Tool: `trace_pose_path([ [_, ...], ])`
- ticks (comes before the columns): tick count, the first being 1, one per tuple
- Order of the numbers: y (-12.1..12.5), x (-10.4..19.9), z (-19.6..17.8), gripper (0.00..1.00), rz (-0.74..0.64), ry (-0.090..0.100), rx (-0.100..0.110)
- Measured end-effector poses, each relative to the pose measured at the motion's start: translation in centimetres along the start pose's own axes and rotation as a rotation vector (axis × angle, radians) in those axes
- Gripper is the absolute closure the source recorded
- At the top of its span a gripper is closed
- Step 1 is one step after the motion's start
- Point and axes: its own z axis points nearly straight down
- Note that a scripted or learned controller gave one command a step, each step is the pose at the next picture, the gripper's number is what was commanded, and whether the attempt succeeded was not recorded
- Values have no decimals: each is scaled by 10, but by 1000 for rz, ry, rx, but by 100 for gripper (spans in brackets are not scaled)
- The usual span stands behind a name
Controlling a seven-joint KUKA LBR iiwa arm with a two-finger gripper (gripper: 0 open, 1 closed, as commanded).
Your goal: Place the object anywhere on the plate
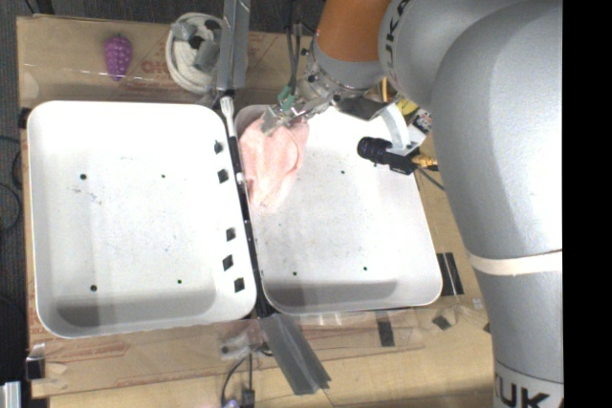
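Note:
A pale pink, soft-looking object (pixel 270 163) lies in the right bin (pixel 363 234), at its far left corner against the divider between the bins. My gripper (pixel 290 107) is right at the pink object's upper edge, below the orange band of the arm. Whether the gripper touches or holds the pink object cannot be told from this angle. The pink object's top edge is partly hidden by the gripper.
The left bin (pixel 124 205) sits beside the right one. On the bench behind the left bin lie a small purple grape-like thing (pixel 118 55) and a white coiled item (pixel 194 48). The grey arm covers the right side.

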Motion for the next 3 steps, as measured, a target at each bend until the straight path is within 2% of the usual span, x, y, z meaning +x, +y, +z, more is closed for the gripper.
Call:
trace_pose_path([
  [1, 0, 0, -39, 100, -5, 1, 0],
  [2, -1, 45, -37, 100, -410, 1, 2],
  [3, 9, 95, -28, 100, -816, 2, 2],
])
